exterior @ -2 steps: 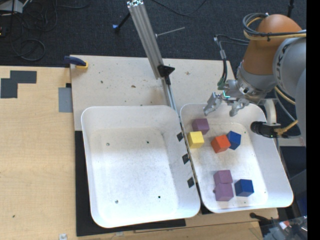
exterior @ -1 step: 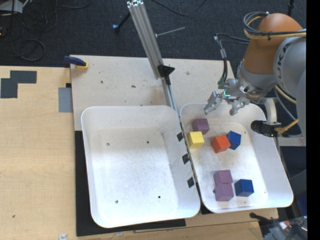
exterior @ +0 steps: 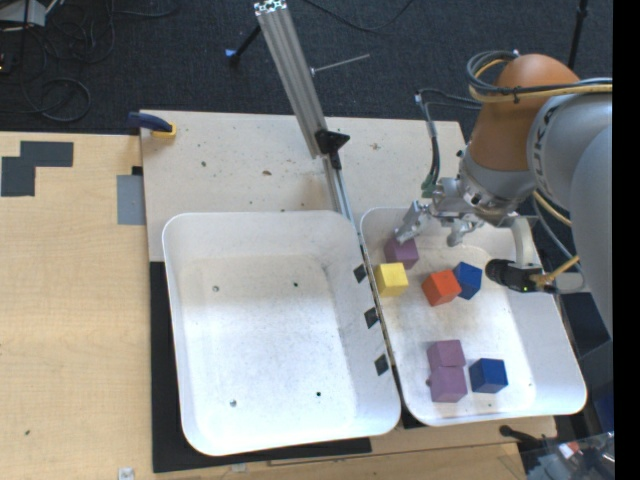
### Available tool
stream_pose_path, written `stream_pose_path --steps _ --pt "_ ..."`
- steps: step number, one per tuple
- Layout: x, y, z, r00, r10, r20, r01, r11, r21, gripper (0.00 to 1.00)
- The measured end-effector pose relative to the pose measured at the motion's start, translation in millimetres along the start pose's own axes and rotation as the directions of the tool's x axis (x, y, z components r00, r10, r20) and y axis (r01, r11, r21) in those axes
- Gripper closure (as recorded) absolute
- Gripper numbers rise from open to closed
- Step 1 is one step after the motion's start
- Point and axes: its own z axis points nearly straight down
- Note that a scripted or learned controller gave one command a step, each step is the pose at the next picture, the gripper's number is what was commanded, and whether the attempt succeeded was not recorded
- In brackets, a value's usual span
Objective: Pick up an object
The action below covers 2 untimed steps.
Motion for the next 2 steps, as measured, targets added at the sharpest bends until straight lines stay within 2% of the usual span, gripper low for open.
stream_pose_path --steps 1,2 --pt "2.6 1.2 63.7 1.000 -0.001 -0.001 0.001 1.000 -0.001 0.00" --pt "3.3 2.9 64.2 1.000 -0.001 -0.002 0.001 1.000 -0.006 0.00"
